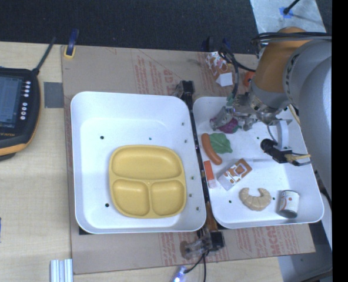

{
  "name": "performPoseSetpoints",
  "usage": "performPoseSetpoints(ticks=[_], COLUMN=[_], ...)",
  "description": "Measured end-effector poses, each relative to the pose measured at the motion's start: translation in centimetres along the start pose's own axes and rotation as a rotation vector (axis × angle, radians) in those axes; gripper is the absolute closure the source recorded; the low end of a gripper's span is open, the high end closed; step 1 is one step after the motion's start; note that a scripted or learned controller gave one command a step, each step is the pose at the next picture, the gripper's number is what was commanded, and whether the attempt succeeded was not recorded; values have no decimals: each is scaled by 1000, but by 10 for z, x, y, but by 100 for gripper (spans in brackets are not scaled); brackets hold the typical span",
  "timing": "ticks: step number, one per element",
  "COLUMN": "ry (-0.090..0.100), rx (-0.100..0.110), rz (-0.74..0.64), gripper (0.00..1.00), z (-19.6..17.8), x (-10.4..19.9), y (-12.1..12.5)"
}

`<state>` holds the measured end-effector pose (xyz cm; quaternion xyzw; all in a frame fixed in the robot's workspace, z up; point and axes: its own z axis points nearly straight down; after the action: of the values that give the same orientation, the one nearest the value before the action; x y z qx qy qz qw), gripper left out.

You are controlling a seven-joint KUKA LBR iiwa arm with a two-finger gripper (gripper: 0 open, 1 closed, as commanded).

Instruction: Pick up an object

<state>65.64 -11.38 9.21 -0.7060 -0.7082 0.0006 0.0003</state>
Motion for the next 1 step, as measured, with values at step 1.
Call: performPoseSetpoints(ticks=[1], ry=[0], rx=[-1], rz=[0], gripper=[0], z=[0], x=[-10], y=[0])
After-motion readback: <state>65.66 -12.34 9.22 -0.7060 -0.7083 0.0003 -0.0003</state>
